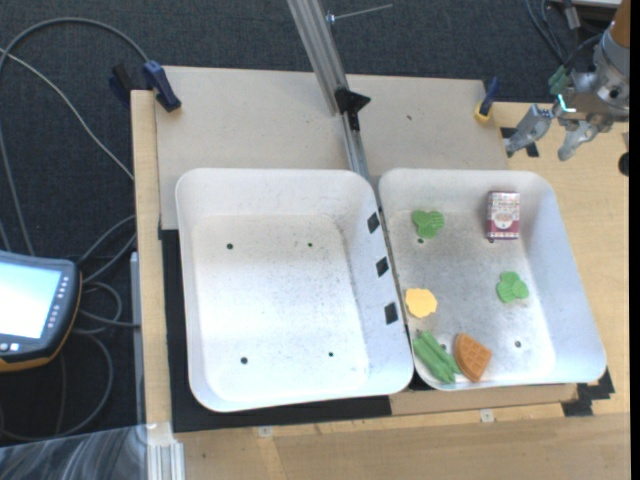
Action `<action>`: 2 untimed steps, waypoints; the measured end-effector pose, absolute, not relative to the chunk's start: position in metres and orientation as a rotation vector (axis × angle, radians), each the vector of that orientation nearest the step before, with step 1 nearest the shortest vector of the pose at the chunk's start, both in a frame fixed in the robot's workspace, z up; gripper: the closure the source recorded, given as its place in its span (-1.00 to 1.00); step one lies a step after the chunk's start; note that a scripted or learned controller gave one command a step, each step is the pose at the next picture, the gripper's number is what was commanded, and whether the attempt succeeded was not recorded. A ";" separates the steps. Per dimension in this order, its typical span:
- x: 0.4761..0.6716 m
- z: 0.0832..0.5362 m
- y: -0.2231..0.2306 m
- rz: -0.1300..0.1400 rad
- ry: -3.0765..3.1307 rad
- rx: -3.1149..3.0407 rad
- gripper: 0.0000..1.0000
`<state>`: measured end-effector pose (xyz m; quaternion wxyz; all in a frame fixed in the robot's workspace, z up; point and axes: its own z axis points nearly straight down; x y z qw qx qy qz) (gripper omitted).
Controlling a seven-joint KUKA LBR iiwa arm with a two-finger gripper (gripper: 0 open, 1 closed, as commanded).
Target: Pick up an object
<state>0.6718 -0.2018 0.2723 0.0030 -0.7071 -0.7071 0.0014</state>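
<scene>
The end effector [552,134] hangs wide open and holding nothing above the counter [250,118], just beyond the far right corner of the right bin [570,268]. Every candidate lies in that bin: a small red carton [503,215] nearest the end effector, two green pieces [428,224] [513,288], a yellow piece [421,303], and a green pod-like toy [433,357] beside an orange wedge [472,357] at the near wall. The carton looks the best pick: boxy, standing clear of neighbours. A good approach would centre above it, align the fingers across its narrow sides, then descend straight.
</scene>
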 end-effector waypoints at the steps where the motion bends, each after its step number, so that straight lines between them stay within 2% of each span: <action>1: 0.673 0.276 -0.201 0.002 -2.223 -2.218 -1.00; 2: 0.677 0.233 -0.200 0.005 -2.220 -2.216 -1.00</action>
